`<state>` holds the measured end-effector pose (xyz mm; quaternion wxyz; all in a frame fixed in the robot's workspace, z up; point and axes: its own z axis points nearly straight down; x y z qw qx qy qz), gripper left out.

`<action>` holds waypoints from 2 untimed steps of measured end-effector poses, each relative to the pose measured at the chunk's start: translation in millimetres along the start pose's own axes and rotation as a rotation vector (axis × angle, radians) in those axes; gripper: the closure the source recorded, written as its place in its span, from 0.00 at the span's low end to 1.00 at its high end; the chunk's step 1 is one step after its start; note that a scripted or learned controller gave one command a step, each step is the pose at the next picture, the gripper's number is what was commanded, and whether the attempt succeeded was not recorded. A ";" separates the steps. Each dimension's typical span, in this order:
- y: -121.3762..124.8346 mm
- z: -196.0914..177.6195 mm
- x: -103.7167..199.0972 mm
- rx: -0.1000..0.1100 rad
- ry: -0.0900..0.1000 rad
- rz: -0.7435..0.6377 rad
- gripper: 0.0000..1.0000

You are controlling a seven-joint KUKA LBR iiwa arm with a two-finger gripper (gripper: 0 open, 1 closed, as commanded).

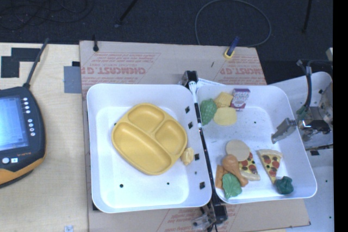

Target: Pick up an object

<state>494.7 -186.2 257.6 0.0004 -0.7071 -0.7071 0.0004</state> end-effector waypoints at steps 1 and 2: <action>-15.3 171.6 39.7 -0.009 0.005 0.000 0.00; 22.4 169.0 85.6 -0.003 -0.002 -0.002 0.00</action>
